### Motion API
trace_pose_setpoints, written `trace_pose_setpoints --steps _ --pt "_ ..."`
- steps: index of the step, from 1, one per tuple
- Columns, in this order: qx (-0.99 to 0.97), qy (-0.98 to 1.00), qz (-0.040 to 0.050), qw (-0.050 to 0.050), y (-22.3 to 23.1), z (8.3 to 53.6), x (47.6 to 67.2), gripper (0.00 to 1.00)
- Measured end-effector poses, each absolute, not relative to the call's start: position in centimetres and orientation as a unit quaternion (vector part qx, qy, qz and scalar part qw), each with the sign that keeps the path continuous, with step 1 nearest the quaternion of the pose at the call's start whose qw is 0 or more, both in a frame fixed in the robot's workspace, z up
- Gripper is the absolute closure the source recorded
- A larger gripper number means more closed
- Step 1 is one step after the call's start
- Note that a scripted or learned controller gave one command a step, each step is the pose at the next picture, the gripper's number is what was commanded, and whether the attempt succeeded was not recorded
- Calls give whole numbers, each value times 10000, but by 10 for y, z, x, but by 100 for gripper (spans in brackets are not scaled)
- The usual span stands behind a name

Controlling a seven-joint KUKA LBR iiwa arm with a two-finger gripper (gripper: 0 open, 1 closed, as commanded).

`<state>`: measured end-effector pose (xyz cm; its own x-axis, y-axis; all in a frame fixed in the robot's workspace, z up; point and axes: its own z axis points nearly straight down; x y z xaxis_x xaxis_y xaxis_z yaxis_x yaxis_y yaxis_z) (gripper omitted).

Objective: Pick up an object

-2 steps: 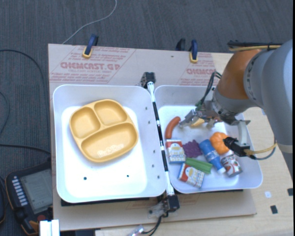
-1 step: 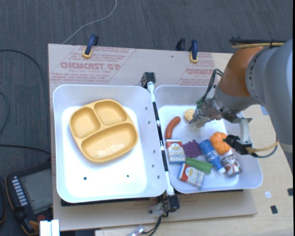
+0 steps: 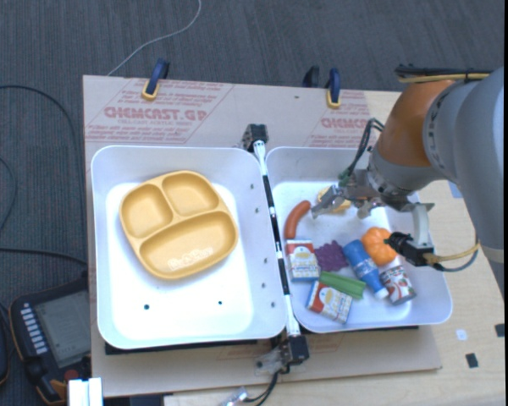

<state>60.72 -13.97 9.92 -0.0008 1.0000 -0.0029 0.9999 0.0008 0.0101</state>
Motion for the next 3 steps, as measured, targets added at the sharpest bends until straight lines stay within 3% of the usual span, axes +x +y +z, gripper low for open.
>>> trace_pose_setpoints --steps 1,2,3 --pt "7074 7068 22 46 -104 88 541 0" --pt "7075 7067 33 52 -104 99 542 100" --pt "7074 7068 32 50 -104 99 542 0"
